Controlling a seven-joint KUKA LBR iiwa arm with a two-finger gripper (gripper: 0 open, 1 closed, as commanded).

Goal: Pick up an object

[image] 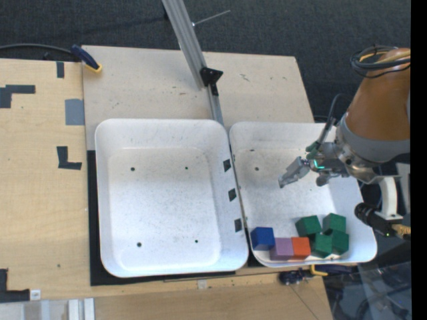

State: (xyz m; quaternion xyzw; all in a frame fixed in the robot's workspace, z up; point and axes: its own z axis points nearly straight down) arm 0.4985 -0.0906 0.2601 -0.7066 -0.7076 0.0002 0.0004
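Gripper (293, 176) | mid-right of frame, above right bin (267, 139) | finger state: you cannot tell | blocks (303, 239) cluster lower right, apart, ungrasped.

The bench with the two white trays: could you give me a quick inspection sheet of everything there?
Surface: pale wooden bench bearing two shallow white plastic bins, left bin, right bin.
Job's things: small blue block, purple block, orange block and green blocks, clustered at the right bin's near edge.
Clutter: blue-and-yellow clamp; grey tape marks.
Grippers: gripper above the right bin, apart from the blocks.
Cables: black cable at far left.
Surroundings: dark floor; slanted metal rail.
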